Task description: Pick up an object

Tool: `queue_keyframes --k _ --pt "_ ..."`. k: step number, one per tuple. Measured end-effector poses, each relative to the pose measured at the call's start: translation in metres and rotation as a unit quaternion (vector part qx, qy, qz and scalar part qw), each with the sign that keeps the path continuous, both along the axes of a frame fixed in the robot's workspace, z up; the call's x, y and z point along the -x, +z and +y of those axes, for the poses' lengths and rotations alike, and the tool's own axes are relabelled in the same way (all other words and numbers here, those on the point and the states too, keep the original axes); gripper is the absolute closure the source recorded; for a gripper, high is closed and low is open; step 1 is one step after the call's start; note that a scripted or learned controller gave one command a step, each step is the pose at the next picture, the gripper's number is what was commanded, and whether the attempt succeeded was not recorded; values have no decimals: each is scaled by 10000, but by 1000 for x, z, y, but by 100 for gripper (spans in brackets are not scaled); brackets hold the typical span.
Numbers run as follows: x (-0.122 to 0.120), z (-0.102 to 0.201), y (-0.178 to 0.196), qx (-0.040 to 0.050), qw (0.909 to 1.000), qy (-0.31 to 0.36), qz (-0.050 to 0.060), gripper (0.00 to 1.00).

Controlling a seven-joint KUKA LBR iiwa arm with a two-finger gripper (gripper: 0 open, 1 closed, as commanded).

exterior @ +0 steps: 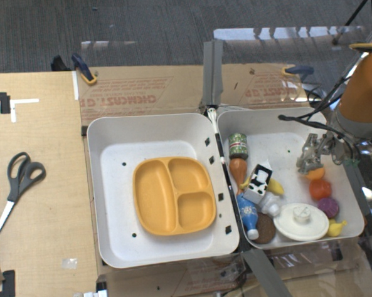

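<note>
Step in hand: the approach, by my reading. The pincer [312, 158] hangs low over the right bin [279, 123], at its right side, just above an orange round fruit [316, 174].
Pincer state: cannot tell; the metal tip is too small and cluttered to read, and nothing is seen lifted.
Task's thing: likely the orange round fruit, lying in the right bin near its right wall, just below the tip. A red ball [320, 189] touches it from below, and a purple ball [329, 206] lies next along.
Next move: probably a short drop straight down onto the fruit, then a closing and a lift.
In the way: the red ball sits tight against the fruit, and the bin wall is near, so room for a clean hold is scant.
Other things: a white lid [302, 222], a carrot [238, 170], a green-topped bottle [238, 144], a blue bottle [247, 212] and a black-and-white block [258, 180] crowd the same bin.
Left bin [114, 199]: holds a yellow divided plate [174, 195].
Surface: scissors [15, 186] lie far left.
</note>
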State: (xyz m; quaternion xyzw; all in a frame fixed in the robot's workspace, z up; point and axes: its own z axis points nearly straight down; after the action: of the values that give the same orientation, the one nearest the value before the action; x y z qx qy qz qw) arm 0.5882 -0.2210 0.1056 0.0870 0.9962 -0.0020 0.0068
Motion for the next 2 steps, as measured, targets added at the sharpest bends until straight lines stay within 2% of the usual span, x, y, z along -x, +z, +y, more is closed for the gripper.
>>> queue_keyframes --k 1,2 --pt "0 0 0 -1 10000 0 0 0" --pt "4 -1 -11 -25 9981 -614 36 0"
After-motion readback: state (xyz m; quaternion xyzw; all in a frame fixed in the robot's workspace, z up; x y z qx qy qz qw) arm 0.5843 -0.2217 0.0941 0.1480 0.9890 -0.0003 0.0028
